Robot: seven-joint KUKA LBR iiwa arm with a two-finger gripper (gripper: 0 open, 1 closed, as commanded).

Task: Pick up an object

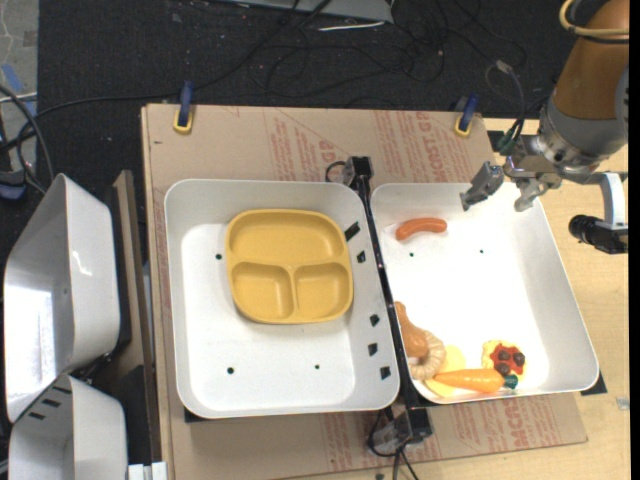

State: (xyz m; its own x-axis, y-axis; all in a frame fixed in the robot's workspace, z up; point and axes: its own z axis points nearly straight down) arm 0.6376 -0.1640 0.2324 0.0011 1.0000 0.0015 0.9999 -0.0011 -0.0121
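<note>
Two fingers of my tool (503,190) stood spread and grasped nothing, hovering over the right bin (540,258) at its 1 o'clock corner. At 11 o'clock in that bin lay the sausage (420,228); the carrot (468,378) lay at 6 o'clock.

Arm (590,78) at upper right, tool (503,190) fingers spread, nothing held.
</note>
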